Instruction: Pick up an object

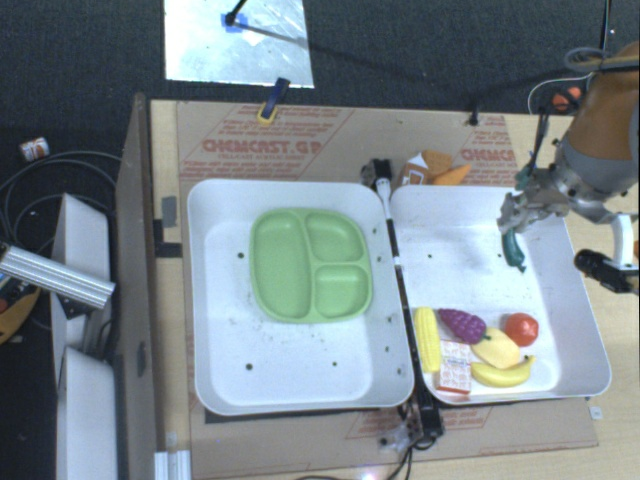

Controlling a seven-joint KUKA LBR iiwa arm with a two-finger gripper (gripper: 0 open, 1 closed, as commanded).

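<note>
My gripper hangs over the right bin, near its far right side, with nothing seen under it but bare white floor. The toys lie apart from it in the bin's near corner: a yellow corn cob, a purple grape bunch, a red tomato, a yellow banana with a yellow lemon-like piece on it, and a red-and-white carton. The grey arm with its orange band comes in from the upper right.
The left bin holds a green divided plate. An orange item lies on the cardboard just behind the right bin. A black clamp sits at the bins' far joint. Cables run at the left.
</note>
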